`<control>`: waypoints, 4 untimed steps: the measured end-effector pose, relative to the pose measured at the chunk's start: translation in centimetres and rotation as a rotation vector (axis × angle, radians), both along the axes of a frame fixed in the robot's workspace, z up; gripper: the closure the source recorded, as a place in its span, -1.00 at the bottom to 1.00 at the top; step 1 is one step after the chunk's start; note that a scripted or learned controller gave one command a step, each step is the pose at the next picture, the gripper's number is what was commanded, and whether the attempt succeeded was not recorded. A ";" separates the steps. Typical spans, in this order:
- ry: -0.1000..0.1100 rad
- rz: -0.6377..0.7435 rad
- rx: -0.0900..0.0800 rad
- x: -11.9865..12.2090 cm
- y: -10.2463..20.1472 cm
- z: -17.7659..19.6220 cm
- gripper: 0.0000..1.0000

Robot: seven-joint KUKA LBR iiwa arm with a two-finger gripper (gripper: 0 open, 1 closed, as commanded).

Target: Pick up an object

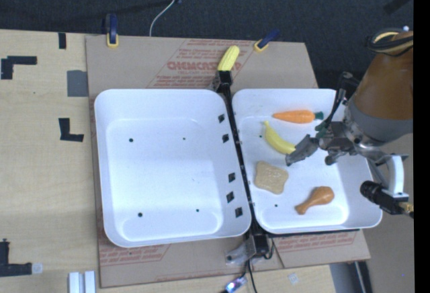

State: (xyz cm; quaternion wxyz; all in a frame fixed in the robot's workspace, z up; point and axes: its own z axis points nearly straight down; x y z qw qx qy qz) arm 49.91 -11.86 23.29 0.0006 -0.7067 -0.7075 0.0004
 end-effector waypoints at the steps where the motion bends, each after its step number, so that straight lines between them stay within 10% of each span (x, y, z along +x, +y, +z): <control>1: 0.009 -0.002 0.002 -0.1 -1.1 -11.9 -1.00; 2: -0.015 0.003 -0.005 8.9 -2.5 -2.4 -1.00; 3: -0.002 0.002 -0.003 12.5 -3.0 -15.5 -1.00; 4: -0.004 0.003 -0.003 12.6 -3.0 -13.7 1.00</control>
